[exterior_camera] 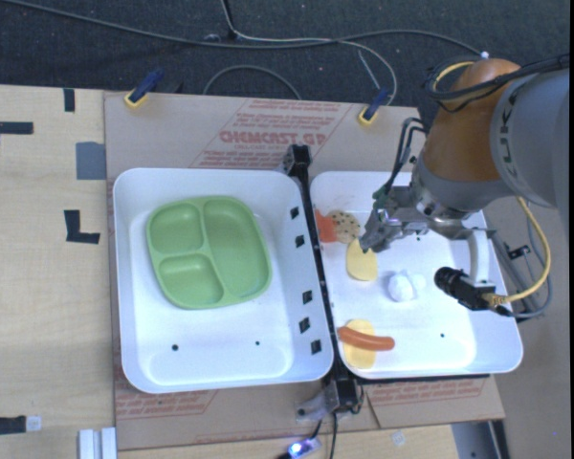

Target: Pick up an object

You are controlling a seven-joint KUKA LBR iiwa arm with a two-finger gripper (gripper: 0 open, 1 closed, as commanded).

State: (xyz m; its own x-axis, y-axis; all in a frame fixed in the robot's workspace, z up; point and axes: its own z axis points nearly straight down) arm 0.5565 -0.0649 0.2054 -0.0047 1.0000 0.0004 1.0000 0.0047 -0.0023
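Gripper down in right bin, tips touching the 12 o'clock edge of yellow piece; open or clenched, cannot tell. Cookie at its 10 o'clock, white lump at 4 o'clock, hot dog at 6 o'clock. Green divided plate in left bin.

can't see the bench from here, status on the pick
Gripper low in right bin, right above the pale yellow piece. Nothing seen held. Cookie and white lump close by; hot dog nearer front.
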